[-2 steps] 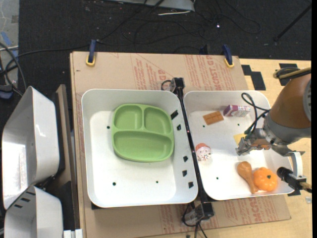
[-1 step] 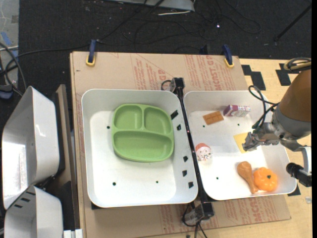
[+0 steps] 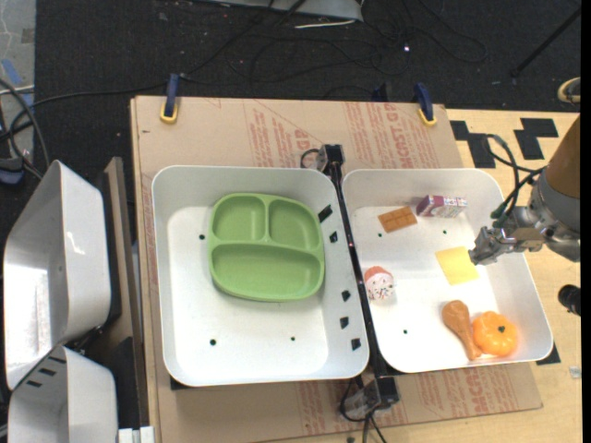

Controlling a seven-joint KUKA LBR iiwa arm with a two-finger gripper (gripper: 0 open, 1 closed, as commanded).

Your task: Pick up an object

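A: Where does the end effector (image 3: 482, 250) sit?

B: At the 3 o'clock side of the right bin (image 3: 522, 275), coming in over its right wall, just beside the yellow square (image 3: 456, 266), which lies at its 7 o'clock. Nothing shows between its fingers. Whether they stand wide or narrow, I cannot tell; the tip is too small and dark.

A: What lies in that bin?

B: A purple and white carton (image 3: 440, 206) at 12 o'clock, with a flat orange cracker-like piece (image 3: 397, 220) just beside it at its 8 o'clock. A small white and red item (image 3: 379, 284) rests at the bin's 9 o'clock, near the divider. At 5 o'clock, a toy drumstick (image 3: 459, 326) touches an orange toy pumpkin (image 3: 496, 334).

A: And the left bin (image 3: 175, 275)?

B: A green divided plate (image 3: 267, 247) lies flat in it, toward 12 o'clock, with three compartments.

A: What carries the bins?

B: A cardboard-covered desk (image 3: 240, 123), with clamps at its far edge.
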